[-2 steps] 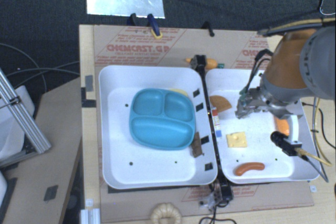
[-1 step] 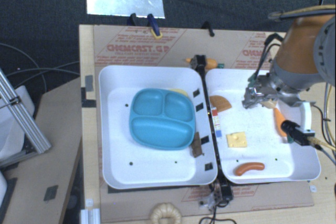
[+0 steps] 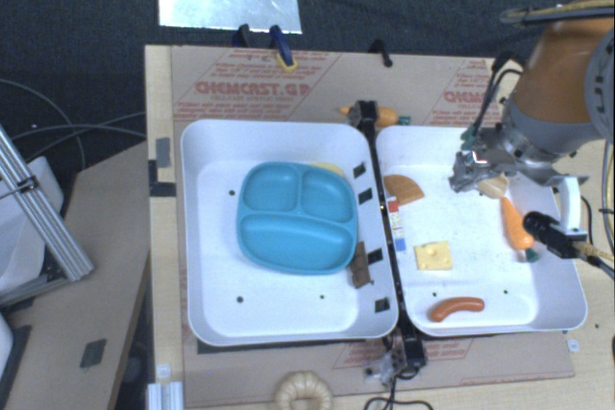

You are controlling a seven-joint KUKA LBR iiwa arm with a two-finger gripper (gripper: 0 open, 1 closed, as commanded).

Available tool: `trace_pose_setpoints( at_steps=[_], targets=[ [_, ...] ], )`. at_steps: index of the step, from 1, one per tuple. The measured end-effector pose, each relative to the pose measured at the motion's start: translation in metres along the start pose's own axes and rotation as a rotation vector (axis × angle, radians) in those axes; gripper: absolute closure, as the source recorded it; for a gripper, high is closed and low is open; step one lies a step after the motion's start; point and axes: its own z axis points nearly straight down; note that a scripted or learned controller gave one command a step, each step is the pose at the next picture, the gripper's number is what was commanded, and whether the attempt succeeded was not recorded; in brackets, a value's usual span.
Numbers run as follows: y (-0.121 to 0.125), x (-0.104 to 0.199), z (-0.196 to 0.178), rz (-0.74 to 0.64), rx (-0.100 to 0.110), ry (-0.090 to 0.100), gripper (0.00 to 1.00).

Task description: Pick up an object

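Camera view | gripper (image 3: 471, 170) grip unclear | carrot (image 3: 516, 226) just right, apart

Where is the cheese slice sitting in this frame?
The cheese slice lies flat on the floor of the right bin, near its middle, between the bread piece above it and the sausage below it in the view.
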Motion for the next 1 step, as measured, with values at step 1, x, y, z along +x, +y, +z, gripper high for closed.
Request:
trace_pose_setpoints(
  at_steps=[1],
  targets=[
    [-0.0236, 0.0385, 0.0075, -0.003, 0.005, 0.002, 1.0]
  ],
)
